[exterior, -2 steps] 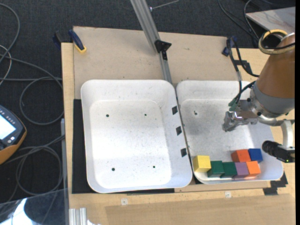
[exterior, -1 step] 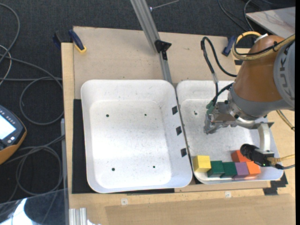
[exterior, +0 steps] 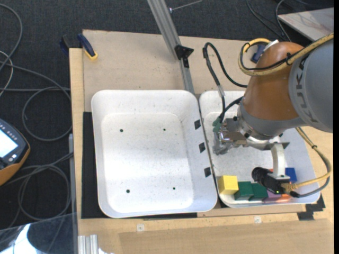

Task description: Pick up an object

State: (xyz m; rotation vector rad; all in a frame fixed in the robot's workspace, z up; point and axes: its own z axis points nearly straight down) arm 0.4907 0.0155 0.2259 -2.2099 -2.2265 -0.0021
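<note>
Camera view, yellow block (exterior: 229, 183) beside green block (exterior: 250, 190), right bin (exterior: 302, 157), jaws' state unclear

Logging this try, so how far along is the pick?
Done: the arm is over the right bin, gripper low near its left wall. In hand: nothing seen held. Left: the yellow block and green block lie at the front edge, ungrasped.

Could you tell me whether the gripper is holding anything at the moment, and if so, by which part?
It cannot be told. The gripper hangs over the right bin, its tips too unclear to judge. The yellow block and green block lie on the bin floor.
</note>
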